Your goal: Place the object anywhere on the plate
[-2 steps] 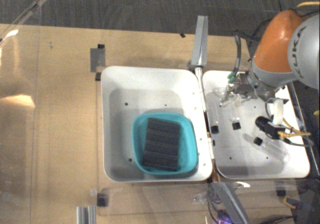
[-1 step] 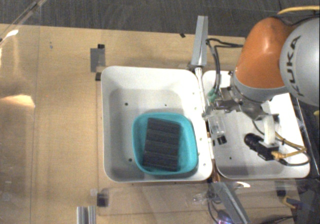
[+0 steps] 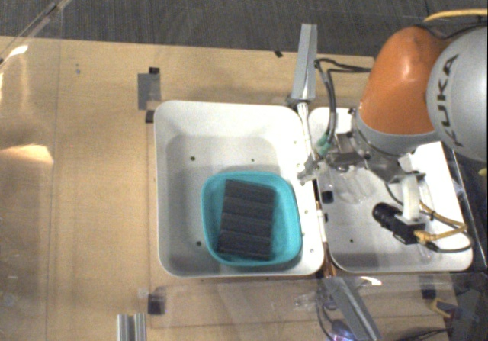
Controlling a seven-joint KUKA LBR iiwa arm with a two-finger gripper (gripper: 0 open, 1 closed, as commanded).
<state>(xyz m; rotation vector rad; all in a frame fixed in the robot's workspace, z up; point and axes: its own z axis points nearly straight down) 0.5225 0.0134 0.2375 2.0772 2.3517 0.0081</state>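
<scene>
Object (image 3: 246, 219) lies on plate (image 3: 287, 210) | arm (image 3: 412, 95) over right bin (image 3: 396, 255) | claw (image 3: 347, 172) (state unclear)

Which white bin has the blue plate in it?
The left bin. It holds the turquoise plate with a dark ridged block on it; the right bin sits under the arm.

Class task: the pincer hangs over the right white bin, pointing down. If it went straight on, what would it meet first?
Probably the floor of the shallow white right-hand bin; the arm's orange-banded wrist covers the pincer, so depth is unclear.
</scene>
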